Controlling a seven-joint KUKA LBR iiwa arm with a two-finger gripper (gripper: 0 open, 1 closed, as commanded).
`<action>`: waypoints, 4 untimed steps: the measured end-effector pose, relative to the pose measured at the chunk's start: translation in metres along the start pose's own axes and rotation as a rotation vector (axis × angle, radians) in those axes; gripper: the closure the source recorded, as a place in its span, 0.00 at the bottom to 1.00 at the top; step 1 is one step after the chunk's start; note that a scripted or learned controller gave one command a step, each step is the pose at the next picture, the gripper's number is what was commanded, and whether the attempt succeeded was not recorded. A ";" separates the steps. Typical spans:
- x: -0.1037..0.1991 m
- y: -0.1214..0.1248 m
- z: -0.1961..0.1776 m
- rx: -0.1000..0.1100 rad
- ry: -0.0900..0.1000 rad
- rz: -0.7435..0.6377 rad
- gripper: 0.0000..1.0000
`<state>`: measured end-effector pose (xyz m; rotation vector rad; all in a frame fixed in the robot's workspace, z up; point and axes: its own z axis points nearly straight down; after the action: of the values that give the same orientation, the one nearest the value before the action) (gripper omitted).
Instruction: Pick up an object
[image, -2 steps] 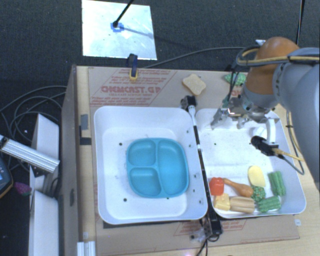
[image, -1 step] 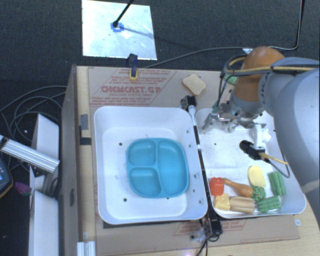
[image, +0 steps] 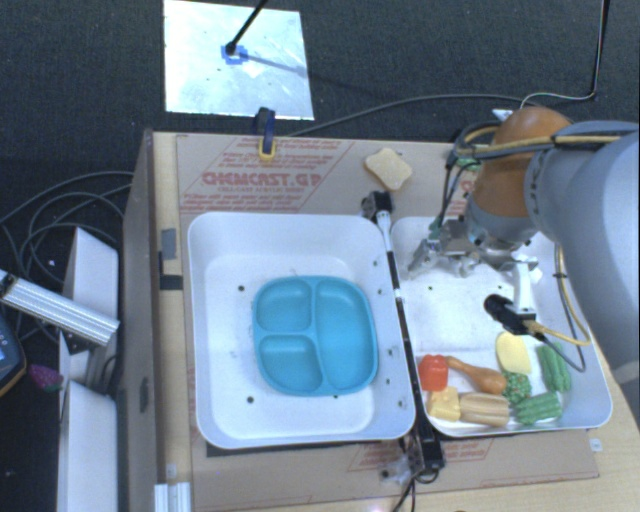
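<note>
Your bench is topped with a printed cardboard sheet (image: 250, 180), with dark carpet (image: 80, 80) all around it. Cables (image: 50, 210) trail off on the left, and a shiny square sheet (image: 237, 60) lies on the floor past the far edge.

Two white bins sit side by side. The left bin (image: 220, 290) holds one blue plate (image: 315, 335) with three compartments. The right bin (image: 440, 310) has the toy food (image: 485, 385) bunched at its near end, and I count eight pieces:
- one red piece
- one orange carrot
- one yellow piece
- one broccoli
- two green pods
- one pale yellow chunk
- one tan roll

One more tan chunk (image: 388, 168) lies out on the cardboard behind the bins. A yellow-and-black clamp (image: 266, 135) sits at the sheet's far edge.

The arm (image: 590, 200) comes in from the right and bends down over the far end of the right bin. The gripper (image: 445, 258) is low there, near the divider and well apart from the food pile. Honestly can't tell if it's open or closed from this angle, and there's nothing visibly in it.
</note>
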<state>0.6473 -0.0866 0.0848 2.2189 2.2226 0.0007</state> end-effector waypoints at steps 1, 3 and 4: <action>-0.006 0.014 0.000 -0.003 0.000 -0.002 0.00; -0.004 -0.021 0.000 0.001 0.000 0.000 0.00; -0.002 -0.075 0.001 0.001 0.000 0.001 0.00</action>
<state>0.5725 -0.0884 0.0840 2.2206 2.2228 -0.0003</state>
